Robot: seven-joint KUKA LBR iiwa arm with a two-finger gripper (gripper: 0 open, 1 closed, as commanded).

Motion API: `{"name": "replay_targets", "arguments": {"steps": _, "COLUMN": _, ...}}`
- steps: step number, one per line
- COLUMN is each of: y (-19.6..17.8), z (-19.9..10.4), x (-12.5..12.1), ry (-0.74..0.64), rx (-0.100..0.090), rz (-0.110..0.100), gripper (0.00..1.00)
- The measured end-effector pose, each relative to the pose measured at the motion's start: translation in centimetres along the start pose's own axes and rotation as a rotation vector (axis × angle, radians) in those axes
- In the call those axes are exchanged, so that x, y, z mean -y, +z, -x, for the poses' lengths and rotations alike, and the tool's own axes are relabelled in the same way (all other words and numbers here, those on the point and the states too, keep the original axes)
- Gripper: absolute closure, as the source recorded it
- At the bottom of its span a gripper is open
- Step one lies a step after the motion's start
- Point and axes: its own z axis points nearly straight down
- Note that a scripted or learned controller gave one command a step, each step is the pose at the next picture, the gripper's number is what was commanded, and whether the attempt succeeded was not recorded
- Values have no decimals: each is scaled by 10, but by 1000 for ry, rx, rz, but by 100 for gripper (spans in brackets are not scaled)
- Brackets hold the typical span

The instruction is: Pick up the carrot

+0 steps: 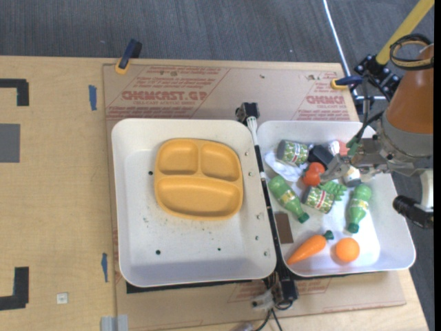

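Observation:
The carrot (308,247), orange with a small green top, lies slantwise near the front left corner of the right bin (396,254). My gripper (342,169) hangs over the middle of that bin, above the pile of toy food and well behind the carrot. It stands open with nothing between its fingers. The arm's orange band sits at the right edge of the view.
An orange ball (346,250) lies just right of the carrot. Two green cans (319,197), green bottles (356,209) and a red piece (312,175) crowd the bin's middle under the gripper. The left bin (131,240) holds a yellow divided plate (200,178).

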Motion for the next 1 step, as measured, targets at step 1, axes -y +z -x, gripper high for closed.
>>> {"name": "replay_targets", "arguments": {"steps": 1, "y": 76, "z": -29, "x": 63, "ry": 71, "rx": 0, "rz": -1, "gripper": 0}}
